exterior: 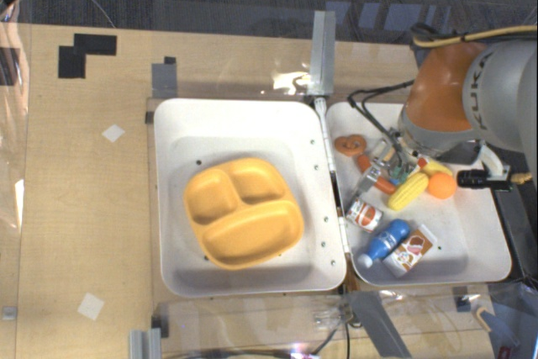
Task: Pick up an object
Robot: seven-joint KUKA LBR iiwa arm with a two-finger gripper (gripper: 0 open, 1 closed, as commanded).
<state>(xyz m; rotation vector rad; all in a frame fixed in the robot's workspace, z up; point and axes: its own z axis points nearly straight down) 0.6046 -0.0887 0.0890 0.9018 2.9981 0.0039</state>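
- The gripper (376, 173) is low in the right bin (496, 265), near its left wall; how far it is open cannot be told.
- Just beside it lie a corn cob (407, 190) and an orange (440, 187).
- A yellow divided tray (244, 212) sits mid left bin (168, 265).

— How's the right bin (496, 261) for access?

— Crowded on my screen. The corn cob (408, 190), orange ball (441, 186), small can (365, 215), blue bottle (384, 243) and brown carton (411, 250) sit close together, gaps tight. I see bare floor along its far right side.

— And the left bin (172, 181)?

— The yellow divided tray (244, 211) takes the middle; the margins around it are open.
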